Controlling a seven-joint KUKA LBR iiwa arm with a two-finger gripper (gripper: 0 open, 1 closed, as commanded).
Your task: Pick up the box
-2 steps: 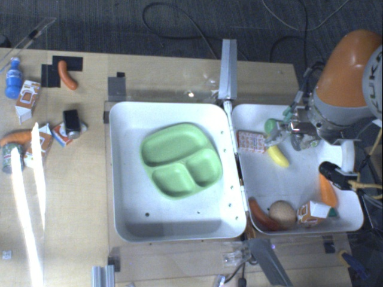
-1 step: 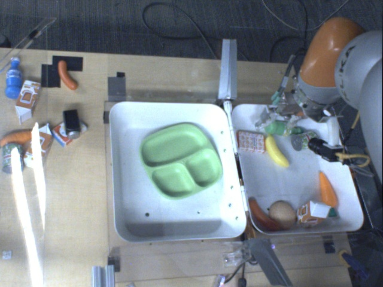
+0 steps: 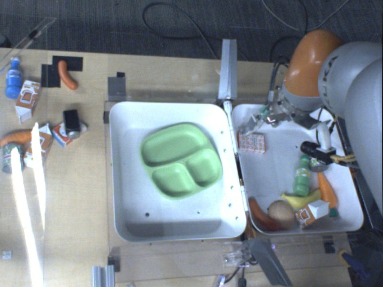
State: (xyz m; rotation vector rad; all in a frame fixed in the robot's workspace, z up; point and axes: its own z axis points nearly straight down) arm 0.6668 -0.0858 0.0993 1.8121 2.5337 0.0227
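The arm (image 3: 350, 82) reaches in from the right and bends over the far corner of the right bin (image 3: 353, 220), its orange band rounded above the wrist. The gripper (image 3: 263, 117) hangs low near the bin's far left corner, just above and beside the box (image 3: 252, 142), and whether it is wide or narrow cannot be told from this angle; nothing shows between its tips. The box, small and pale with a reddish print, lies flat on the bin floor against the left wall, close to the divider between the two bins. Further toward the near side of the same bin sit a green bottle (image 3: 303, 177), a carrot (image 3: 327, 190), a banana (image 3: 301, 198), a potato (image 3: 279, 210), a dark red sausage (image 3: 261, 215) along the near left corner, and a small carton (image 3: 313, 212). The left bin (image 3: 128, 220) holds a green divided tray (image 3: 181, 160), lying tilted near its middle. On the bench (image 3: 78, 220) to the left lie scattered small things, among them a blue bottle (image 3: 13, 78) and an orange sausage (image 3: 67, 76).
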